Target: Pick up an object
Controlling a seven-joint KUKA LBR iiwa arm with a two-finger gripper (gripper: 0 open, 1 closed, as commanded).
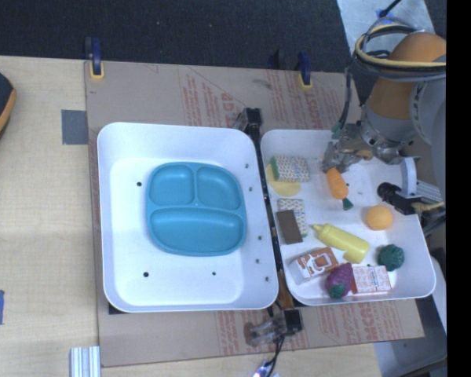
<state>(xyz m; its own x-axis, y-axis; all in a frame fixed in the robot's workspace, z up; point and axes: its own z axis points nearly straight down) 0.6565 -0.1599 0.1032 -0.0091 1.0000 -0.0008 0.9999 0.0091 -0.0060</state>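
The right bin (pixel 298 140) holds several small toys. An orange carrot with a green top (pixel 337 184) lies near its back middle. My gripper (pixel 339 155) hangs just behind and above the carrot, at the bin's back edge, and nothing is visibly held in it. Further right lies an orange ball (pixel 379 217), with a yellow bottle (pixel 341 240) in the bin's centre. A green toy (pixel 390 256), a purple toy (pixel 339 280) and a red and white carton (pixel 371 280) sit along the front.
The left bin (pixel 118 289) holds a blue divided plate (pixel 196 208). On the right bin's left side lie two patterned blocks (pixel 292 167), a yellow disc (pixel 282 185), a brown block (pixel 289 226) and a small box (pixel 314 262). A black part (pixel 396 197) juts in from the right.
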